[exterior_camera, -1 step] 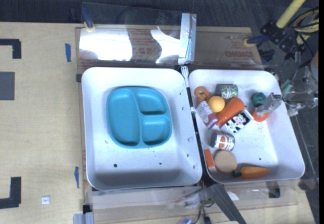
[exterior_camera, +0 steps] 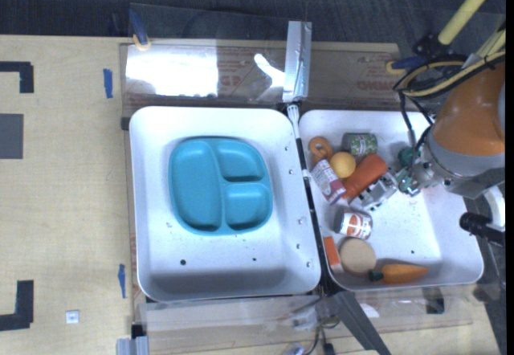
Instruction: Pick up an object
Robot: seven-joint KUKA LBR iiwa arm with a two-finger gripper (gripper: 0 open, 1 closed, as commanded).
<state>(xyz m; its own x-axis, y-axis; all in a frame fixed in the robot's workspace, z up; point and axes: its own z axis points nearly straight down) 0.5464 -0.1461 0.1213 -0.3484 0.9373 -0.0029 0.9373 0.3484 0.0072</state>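
The right white bin (exterior_camera: 450, 261) holds several small items. At its back lie a green can (exterior_camera: 359, 143), a small orange fruit (exterior_camera: 320, 146) and a yellow fruit (exterior_camera: 343, 164). A red-and-white can (exterior_camera: 326, 181) lies by the left wall. A thick orange carrot-like piece (exterior_camera: 366, 173) slants across the middle. My gripper (exterior_camera: 381, 189) is low in the bin, its tip right beside that orange piece's lower end. Nearer the front are a small red-labelled can (exterior_camera: 353, 225), a round tan item (exterior_camera: 358, 255) and a thin carrot (exterior_camera: 400, 271).
The left white bin (exterior_camera: 152, 185) holds a blue divided plate (exterior_camera: 220, 185). The grey arm with its orange band (exterior_camera: 474, 124) comes in over the right bin's right edge. Cables and a yellow rod (exterior_camera: 474, 0) sit at the back right. A clear plastic panel (exterior_camera: 209, 64) stands behind the bins.
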